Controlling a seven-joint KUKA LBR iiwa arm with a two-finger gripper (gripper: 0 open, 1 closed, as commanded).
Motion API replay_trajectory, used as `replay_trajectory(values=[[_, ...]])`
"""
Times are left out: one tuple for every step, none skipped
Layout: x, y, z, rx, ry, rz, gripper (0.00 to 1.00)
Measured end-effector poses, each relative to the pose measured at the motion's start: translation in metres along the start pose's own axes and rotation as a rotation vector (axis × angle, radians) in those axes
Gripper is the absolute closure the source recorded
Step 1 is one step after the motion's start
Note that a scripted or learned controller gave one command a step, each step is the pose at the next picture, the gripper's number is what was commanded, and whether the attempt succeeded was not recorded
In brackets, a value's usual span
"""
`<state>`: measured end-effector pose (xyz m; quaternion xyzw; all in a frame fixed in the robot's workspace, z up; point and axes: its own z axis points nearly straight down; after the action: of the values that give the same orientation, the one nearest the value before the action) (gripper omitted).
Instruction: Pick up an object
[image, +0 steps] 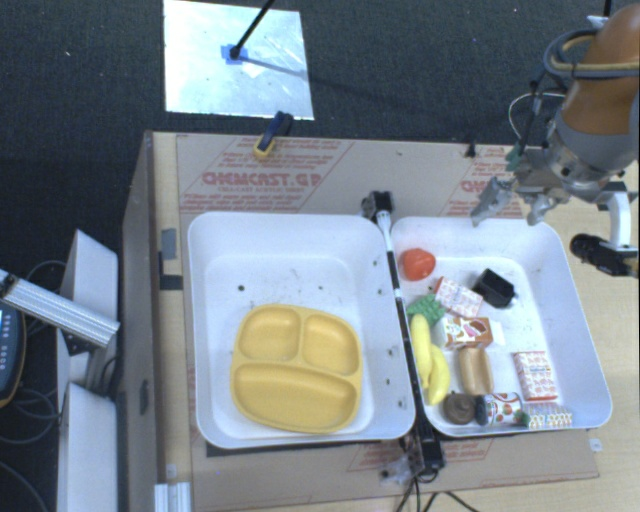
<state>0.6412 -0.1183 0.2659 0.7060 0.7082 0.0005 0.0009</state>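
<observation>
We see 2 white bins side by side. Left bin (215, 260) holds 1 yellow divided tray (296, 368) w/ 3 compartments. Right bin (575, 300) holds approx. 9 items: 1 red tomato (418, 264), 1 black block (493, 288), 1 banana (430, 360), 1 bread roll (474, 371), 3 small printed cartons (535, 377), 1 green piece, 1 brown round piece near the front edge. Gripper (512, 203) hangs above the right bin's far rim, fingers spread apart, nothing between them, well apart from the items.
</observation>
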Motion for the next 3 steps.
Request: replay_trajectory(values=[[-0.051,-0.025,0.116,0.004,0.0,0.002,0.0],[-0.064,-0.025,0.176,-0.009,-0.001,0.001,0.0],[-0.064,-0.025,0.166,-0.012,-0.002,0.001,1.0]])
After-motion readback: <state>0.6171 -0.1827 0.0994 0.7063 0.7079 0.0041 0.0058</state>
